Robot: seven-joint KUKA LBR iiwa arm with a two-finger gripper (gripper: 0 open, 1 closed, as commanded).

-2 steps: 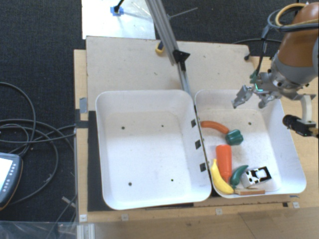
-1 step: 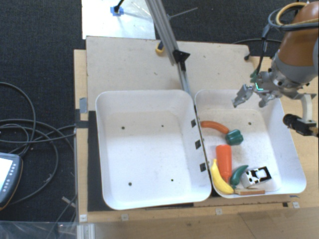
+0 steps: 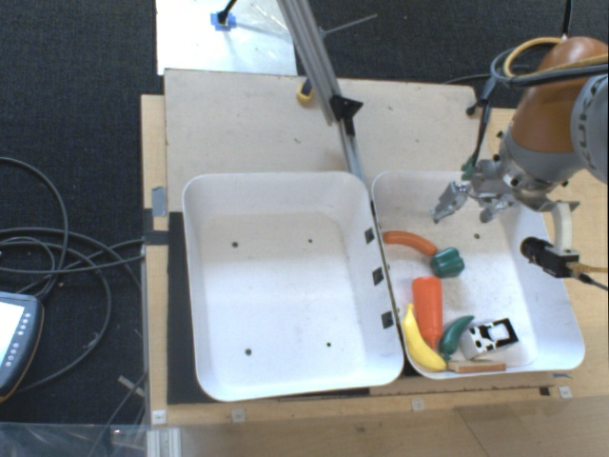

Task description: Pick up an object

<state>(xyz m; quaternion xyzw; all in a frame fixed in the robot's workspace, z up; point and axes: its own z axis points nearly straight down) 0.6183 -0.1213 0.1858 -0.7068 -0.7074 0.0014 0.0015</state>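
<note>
My gripper (image 3: 468, 208) hangs over the back part of the right bin (image 3: 561, 341), fingers spread open with nothing between them. Below and to its left lies an orange curved sausage-like piece (image 3: 407, 242) next to a dark green pepper (image 3: 447, 263). Nearer the front are an upright orange carrot-like block (image 3: 428, 309), a yellow banana (image 3: 419, 343), a green leaf-shaped piece (image 3: 455, 334) and a black-and-white cow-patterned toy (image 3: 491, 337). A thin tan stick (image 3: 476, 367) lies along the front rim.
The left bin (image 3: 200, 284) stands beside the right one, sharing a raised middle wall (image 3: 379, 274). A grey slanted pole (image 3: 319, 55) crosses the back of the bench. A black cylinder (image 3: 542, 252) sticks out by the arm at the right rim.
</note>
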